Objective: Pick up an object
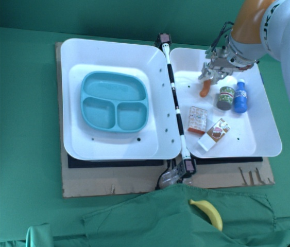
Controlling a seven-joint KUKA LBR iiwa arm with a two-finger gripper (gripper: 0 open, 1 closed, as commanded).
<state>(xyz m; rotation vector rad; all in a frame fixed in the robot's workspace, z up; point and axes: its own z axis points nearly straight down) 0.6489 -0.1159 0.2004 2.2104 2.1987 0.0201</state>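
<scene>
1. The left bin [72, 60] holds a teal divided plate [115, 101], lying flat near the bin's middle; it looks like a landing place rather than a thing to lift, since nothing is near it and the arm is well apart from it.
2. Between the bins runs a black-and-white divider bar [175, 96], marking where one bin ends and the other begins.
3. On the green cloth [150, 220] at the front lies a banana [208, 211], outside both bins and so, I judge, not part of this try.
4. In the right bin [268, 138] the loose goods are grouped toward its middle: a flat packet with a red grid pattern [197, 119]; just beside it a small carton [214, 134] lying tilted; farther back a small tin [225, 98] upright, touching or nearly touching a blue bottle [240, 96], also upright.
5. The gripper [210, 76] hangs over the far part of the right bin, directly above an orange carrot-like piece [205, 89]; I cannot tell whether the claw is spread or closed, nor whether it grips the piece or merely sits over it; this piece looks like the chosen object, being clear of its neighbours.
</scene>
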